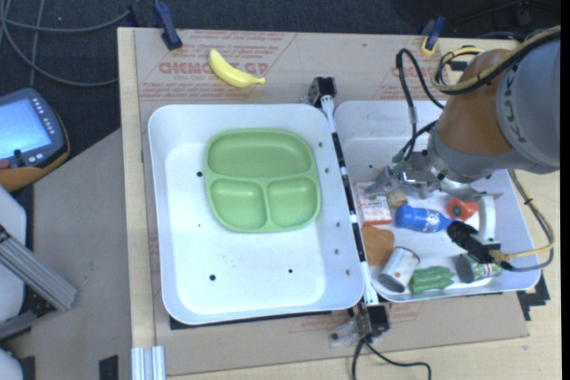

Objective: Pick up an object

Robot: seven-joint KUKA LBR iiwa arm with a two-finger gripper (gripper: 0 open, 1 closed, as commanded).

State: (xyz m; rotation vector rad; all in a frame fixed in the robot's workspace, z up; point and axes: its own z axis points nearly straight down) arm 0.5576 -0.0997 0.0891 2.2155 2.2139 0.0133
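the arm comes in from the right and bends down over the right bin. its wrist hangs above the middle of this bin, and the gripper is low among the objects there. the metal parts are seen from above, so i cannot tell if the gripper is released or clenched, and no object can be seen caught in it.

the objects lie together in the lower half of the right bin. just under the gripper is a blue bottle, lying on its side. left of it, close to the wall between the two bins, is a red and white packet. below that is a brown piece, then a white cup tilted near the front edge. a green object lies beside the cup, almost touching the front rim. a small orange thing is right of the bottle.

the upper part of the right bin is bare, so there is open room there.

the left bin holds a green divided tray, in its upper half, apart from all walls. a yellow banana lies on the bench behind the left bin.
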